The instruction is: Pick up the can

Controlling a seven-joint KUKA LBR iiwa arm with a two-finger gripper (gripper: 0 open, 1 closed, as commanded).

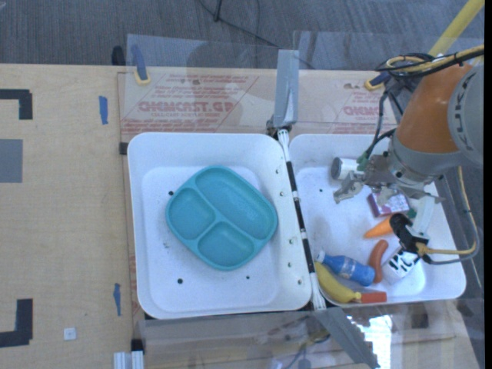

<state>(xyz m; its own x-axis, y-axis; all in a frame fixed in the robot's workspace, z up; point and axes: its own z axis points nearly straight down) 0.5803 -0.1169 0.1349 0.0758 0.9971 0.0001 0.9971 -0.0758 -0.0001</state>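
Camera view shows, nearest at the bottom edge of the right bin (452, 284), a yellow banana (330, 283) that lies along the front wall, with a small red object (372, 297) just beside its end. A blue bottle (350, 268) lies on its side just behind the banana, touching it or almost touching. To the right of the bottle there is a reddish sausage-shaped piece (377, 254) and a black and white object (400, 262). A little farther in lies an orange carrot (378, 229), and behind it a purple box (387, 203), partly under the arm. In the left bin (140, 206) a teal divided plate (221, 217) lies flat near the middle, well apart from all other things. Farther back in the right bin, the gripper (347, 188) hangs low over the floor near the dividing wall, and whether it is spread or pressed together I cannot tell. The can (345, 166), pale and small, seems to lie on its side at the far left part of the right bin, just beside the gripper on its far side; I cannot tell if they touch. Above them the arm's orange band (429, 118) enters from the right, with cables around it
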